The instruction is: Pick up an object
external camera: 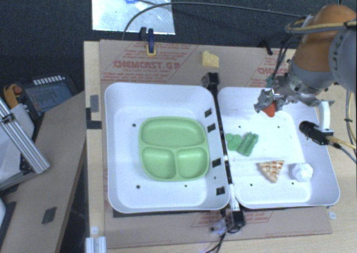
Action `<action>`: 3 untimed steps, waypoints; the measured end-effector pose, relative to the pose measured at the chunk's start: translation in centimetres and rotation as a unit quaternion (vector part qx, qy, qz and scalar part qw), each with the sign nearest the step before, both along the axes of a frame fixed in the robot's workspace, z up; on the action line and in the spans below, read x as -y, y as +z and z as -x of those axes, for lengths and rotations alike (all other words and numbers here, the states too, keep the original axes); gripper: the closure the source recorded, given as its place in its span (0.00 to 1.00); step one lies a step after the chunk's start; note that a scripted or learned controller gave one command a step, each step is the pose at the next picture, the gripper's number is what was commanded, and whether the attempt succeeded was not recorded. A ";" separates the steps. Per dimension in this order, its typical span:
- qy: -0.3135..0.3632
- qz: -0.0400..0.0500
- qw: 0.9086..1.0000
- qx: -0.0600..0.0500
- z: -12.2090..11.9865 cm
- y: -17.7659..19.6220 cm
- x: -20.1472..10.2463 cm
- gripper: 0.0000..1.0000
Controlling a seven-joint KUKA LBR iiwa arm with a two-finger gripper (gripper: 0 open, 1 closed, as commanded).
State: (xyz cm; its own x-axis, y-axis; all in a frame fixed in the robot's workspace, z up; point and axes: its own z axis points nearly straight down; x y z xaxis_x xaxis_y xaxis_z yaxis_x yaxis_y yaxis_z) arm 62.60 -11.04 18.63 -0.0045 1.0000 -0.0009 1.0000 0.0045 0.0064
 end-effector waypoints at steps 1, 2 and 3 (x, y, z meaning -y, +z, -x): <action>0.000 0.001 1.000 0.001 -0.7 5.6 0.9 1.00; 0.002 -0.001 1.000 -0.003 0.5 6.2 -4.8 1.00; 0.003 -0.002 1.000 -0.003 2.1 6.7 -10.4 1.00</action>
